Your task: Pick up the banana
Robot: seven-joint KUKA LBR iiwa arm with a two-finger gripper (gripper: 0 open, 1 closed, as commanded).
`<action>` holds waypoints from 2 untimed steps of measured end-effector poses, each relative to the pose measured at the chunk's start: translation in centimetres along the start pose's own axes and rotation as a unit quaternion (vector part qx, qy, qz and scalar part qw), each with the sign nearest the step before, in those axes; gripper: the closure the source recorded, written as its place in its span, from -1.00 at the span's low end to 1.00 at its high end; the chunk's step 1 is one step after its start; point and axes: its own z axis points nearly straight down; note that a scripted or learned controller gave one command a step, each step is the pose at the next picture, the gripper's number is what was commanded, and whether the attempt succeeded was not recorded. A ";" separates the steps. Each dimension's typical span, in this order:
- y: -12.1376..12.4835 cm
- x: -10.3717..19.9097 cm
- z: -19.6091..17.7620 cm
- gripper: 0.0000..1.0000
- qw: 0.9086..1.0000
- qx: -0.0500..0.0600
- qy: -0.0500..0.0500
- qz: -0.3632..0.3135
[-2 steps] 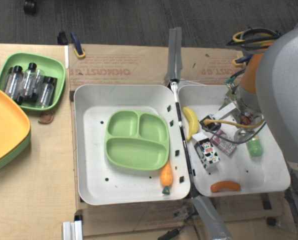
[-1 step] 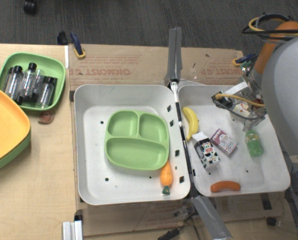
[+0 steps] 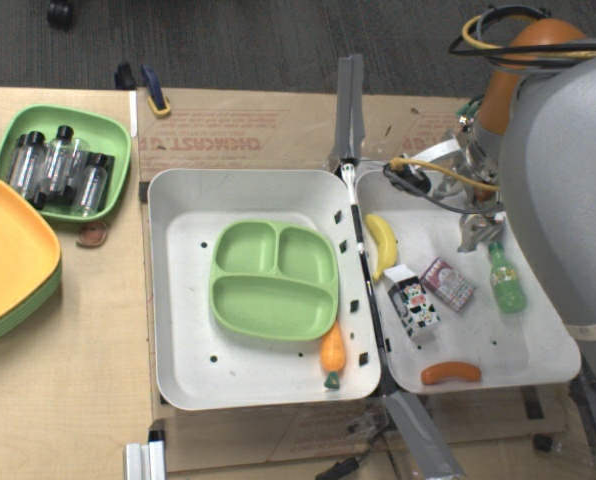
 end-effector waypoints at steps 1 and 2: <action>-5.2 1.3 -3.4 -1.00 1.000 0.000 0.001 -0.002; 0.3 -2.1 -1.1 -1.00 0.996 0.001 -0.001 -0.085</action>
